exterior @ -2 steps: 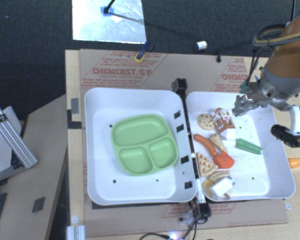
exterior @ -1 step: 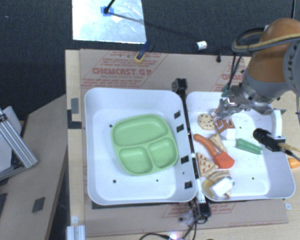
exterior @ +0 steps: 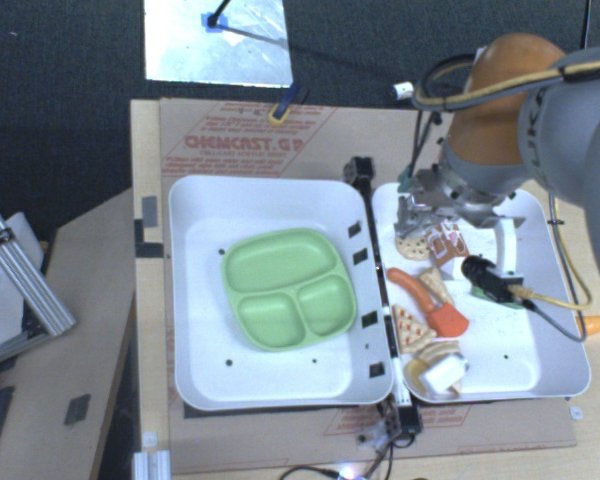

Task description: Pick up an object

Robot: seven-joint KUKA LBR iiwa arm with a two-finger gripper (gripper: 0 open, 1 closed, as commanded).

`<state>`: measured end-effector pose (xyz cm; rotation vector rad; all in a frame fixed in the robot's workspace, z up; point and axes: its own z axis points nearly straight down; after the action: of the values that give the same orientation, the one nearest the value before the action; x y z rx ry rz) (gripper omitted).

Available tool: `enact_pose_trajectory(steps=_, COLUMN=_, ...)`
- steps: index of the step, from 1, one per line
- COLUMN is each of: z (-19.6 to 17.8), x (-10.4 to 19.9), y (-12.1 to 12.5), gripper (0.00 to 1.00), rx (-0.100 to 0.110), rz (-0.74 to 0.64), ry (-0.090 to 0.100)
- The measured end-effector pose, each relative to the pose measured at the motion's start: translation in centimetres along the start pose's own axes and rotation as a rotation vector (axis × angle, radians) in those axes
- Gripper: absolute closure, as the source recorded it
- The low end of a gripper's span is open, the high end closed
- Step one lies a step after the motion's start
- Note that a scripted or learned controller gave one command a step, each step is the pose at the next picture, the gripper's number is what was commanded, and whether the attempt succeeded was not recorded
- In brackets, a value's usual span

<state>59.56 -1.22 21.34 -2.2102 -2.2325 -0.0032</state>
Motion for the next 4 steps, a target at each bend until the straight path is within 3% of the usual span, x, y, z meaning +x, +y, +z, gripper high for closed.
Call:
enact_pose_trajectory(steps=2, z=-0.3, x=1.9, y=0.2, gripper=1.00, rx=0.001, rz=0.004, ry=-0.002)
enact_pose_trajectory(steps=3, z=-1.8, x=0.9, y=0.5, gripper=1.00, rx=-0.001, rz=0.008, ry=-0.001)
enact_pose_trajectory(steps=4, z=-0.2, x=1.8, y=-0.4, gripper=1.00, rx=0.001, rz=0.006, ry=-0.002)
